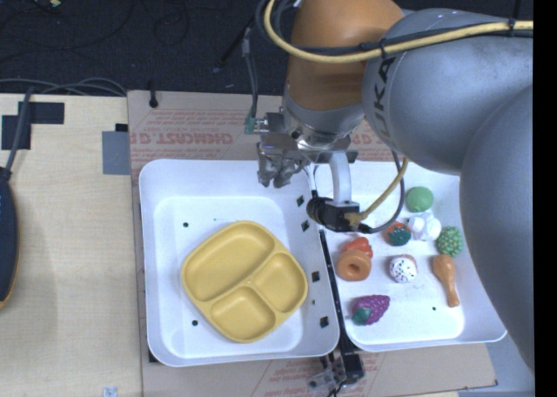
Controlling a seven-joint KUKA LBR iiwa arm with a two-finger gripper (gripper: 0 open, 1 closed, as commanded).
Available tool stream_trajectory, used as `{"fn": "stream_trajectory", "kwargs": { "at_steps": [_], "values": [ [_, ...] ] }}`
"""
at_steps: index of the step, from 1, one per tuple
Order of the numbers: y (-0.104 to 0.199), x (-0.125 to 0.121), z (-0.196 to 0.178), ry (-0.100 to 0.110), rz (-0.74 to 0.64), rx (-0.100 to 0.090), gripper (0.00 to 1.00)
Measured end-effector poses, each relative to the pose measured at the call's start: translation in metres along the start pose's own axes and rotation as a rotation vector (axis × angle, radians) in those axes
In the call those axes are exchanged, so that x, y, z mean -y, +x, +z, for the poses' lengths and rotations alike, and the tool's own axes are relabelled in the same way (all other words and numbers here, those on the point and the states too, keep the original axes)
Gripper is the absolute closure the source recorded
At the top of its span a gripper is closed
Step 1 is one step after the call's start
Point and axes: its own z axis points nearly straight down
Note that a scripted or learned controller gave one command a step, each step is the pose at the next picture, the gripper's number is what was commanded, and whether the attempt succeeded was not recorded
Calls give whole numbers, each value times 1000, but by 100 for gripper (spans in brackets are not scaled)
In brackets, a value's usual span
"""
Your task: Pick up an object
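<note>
Two shallow white bins are seen side by side on the bench: the left bin [165,212] and the right bin [474,321]. A yellow plastic plate with three compartments [244,279] lies in the middle of the left bin, turned at a slant to its walls.

Small toy foods are gathered in the right bin. An orange ring-shaped doughnut toy [353,266] lies near the wall shared with the left bin, with a red toy piece [359,247] touching it on the far side. A purple berry-cluster toy [371,309] lies toward the near edge. A white speckled ball [402,270] sits near the bin's middle, and an orange carrot-shaped toy [446,279] lies beside it toward the right edge. A green ball [419,199] is at the far edge.

The dark two-finger gripper [278,169] is seen over the far right corner of the left bin, apart from the toys. Nothing is seen between its fingers; their spread cannot be told.
</note>
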Motion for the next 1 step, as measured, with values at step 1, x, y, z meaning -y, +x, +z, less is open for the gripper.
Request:
{"fn": "stream_trajectory", "kwargs": {
  "at_steps": [1],
  "values": [
    [47, 67, -152, -25, -13, -13, 100]
  ]
}}
